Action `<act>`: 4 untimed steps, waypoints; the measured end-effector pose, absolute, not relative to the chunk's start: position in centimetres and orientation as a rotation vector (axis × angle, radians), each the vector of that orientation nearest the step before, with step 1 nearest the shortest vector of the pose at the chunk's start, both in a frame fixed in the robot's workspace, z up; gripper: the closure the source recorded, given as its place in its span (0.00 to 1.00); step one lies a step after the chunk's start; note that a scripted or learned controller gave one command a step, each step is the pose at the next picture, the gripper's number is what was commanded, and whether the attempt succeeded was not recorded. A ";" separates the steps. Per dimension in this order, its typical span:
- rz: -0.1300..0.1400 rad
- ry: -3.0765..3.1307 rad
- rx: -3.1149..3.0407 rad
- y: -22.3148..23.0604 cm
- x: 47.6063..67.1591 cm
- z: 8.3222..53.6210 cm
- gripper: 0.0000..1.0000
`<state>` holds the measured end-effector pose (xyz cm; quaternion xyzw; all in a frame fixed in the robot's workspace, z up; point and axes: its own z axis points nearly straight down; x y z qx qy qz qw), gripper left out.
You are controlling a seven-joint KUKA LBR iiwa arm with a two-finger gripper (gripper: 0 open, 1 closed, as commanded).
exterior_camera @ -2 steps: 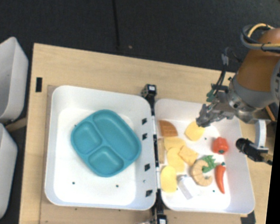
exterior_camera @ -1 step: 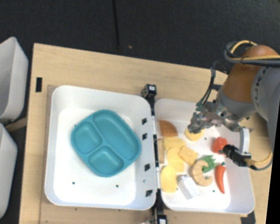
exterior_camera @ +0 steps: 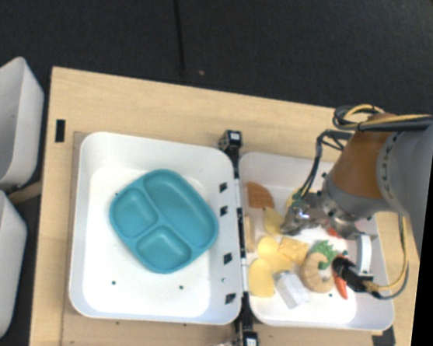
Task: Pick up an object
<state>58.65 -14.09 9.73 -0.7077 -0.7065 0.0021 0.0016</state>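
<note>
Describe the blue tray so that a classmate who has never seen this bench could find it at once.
Start at the wooden bench with two white bins side by side. Look in the left bin, away from the robot arm. The blue tray lies flat near its middle: turquoise, rounded, split into three compartments, and alone in its bin, unlike the small yellow and brown items piled in the right bin.
</note>
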 end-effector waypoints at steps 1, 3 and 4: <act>0.002 -2.224 -2.218 -10.4 57.2 10.1 1.00; -0.015 -2.234 -2.213 -0.7 48.9 25.7 1.00; -0.007 -2.237 -2.206 9.7 49.0 28.0 1.00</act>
